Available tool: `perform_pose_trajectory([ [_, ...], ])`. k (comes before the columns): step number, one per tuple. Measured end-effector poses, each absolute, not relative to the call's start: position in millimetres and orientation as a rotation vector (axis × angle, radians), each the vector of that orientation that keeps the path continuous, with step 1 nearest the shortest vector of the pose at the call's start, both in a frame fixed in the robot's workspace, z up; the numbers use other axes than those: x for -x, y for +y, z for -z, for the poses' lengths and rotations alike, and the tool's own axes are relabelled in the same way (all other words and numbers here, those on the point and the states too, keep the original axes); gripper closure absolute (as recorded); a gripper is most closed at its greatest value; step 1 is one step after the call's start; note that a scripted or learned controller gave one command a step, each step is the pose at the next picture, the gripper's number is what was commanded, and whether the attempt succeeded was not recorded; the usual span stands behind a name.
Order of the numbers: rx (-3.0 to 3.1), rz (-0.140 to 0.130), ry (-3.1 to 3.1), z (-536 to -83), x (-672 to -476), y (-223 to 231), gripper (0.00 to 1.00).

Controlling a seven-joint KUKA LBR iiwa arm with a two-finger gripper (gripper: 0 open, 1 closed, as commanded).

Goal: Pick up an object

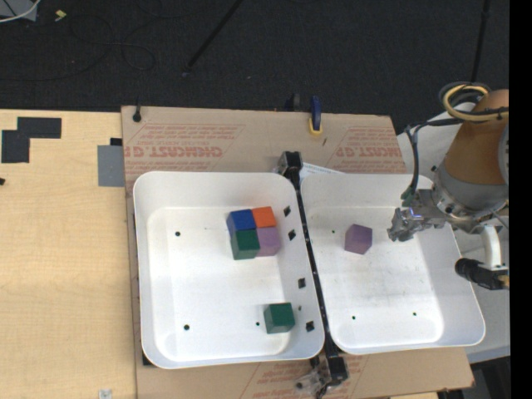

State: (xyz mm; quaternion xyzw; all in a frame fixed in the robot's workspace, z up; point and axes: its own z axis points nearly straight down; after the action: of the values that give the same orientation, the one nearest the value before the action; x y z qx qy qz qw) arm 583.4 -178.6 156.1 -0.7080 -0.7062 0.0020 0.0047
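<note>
A purple cube point(358, 239) lies alone in the right bin point(399, 322), toward its upper left part. My gripper point(402, 226) hangs over the same bin, just right of that cube and apart from it, with nothing seen between its fingers. In the left bin point(166, 306) a blue cube point(241, 219), an orange cube point(263, 216), a dark green cube point(244, 243) and a pale purple cube point(268, 240) sit packed together in a square. Another green cube point(279, 317) rests near that bin's front right corner.
A black divider strip point(301, 248) runs between the two bins. The arm's grey wrist and orange band point(478, 152) come in from the right over the right bin's edge. A blue clamp point(315, 115) sits on the cardboard sheet behind the bins.
</note>
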Motion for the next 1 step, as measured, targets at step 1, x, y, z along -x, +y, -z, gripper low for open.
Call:
perform_pose_trajectory([
  [1, 2.219, 0.002, -2.226, -157.9, -645.9, -167.7, 1.00],
])
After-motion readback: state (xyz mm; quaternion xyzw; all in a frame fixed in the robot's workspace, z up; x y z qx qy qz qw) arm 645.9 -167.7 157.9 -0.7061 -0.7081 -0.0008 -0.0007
